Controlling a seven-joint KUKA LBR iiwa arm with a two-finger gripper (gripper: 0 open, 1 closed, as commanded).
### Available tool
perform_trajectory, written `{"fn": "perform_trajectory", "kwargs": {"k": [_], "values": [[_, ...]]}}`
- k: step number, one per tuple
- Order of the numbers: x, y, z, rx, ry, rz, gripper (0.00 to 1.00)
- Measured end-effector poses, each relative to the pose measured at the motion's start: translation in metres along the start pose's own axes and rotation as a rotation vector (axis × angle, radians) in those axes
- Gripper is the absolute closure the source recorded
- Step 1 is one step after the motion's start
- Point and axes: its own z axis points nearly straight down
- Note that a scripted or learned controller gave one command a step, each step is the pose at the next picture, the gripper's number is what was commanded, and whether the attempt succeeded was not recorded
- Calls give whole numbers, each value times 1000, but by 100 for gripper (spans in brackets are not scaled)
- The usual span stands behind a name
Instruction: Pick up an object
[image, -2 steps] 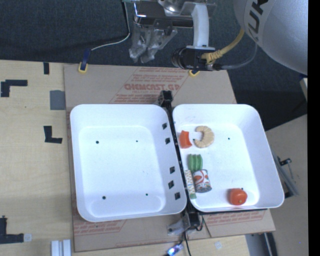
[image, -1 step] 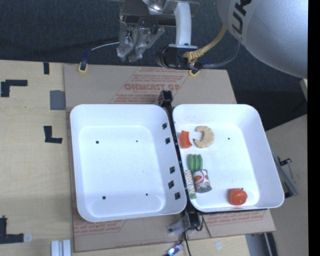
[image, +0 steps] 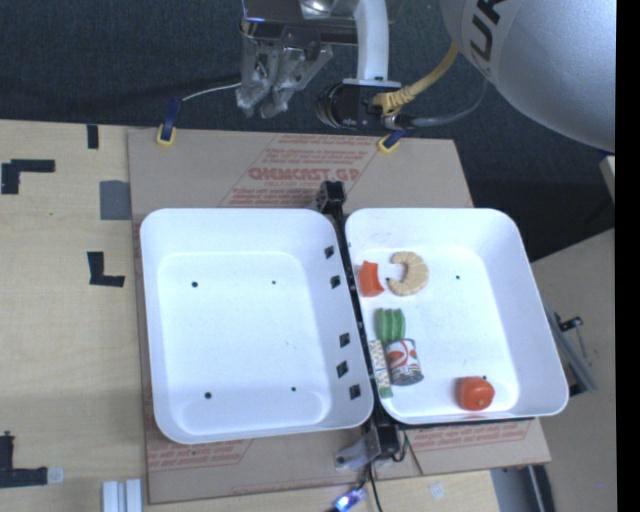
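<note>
Camera view: looked down at two white bins side by side on a cardboard sheet.
Gripper: gripper hung at the top of the frame, above the dark floor past the bench, well apart from both bins.
Jaws: too blurred to read; I couldn't tell how far apart they stood, and nothing was seen held in them.
Arm: grey arm bulked in at top right, high over the bench.
Left bin: left bin showed only dark spots on its floor.
Right bin: right bin held all the objects.
Objects: croissant near the top; orange piece just beside it, close to the divider; green item below; can touching or nearly touching the green item; tomato near the bottom right corner, apart from the rest.
Progress: nothing picked yet, by my read; choosing, descent, grasp and lift all remained.
Obstacles: orange piece, green item and can crowded the bin wall, likely awkward; tomato and croissant looked freer.
Clutter: cables and yellow clamps at the sheet's top edge.
</note>
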Motion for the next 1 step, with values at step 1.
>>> {"fn": "perform_trajectory", "kwargs": {"k": [1], "values": [[1,0,-9,2,0,-2,100]]}}
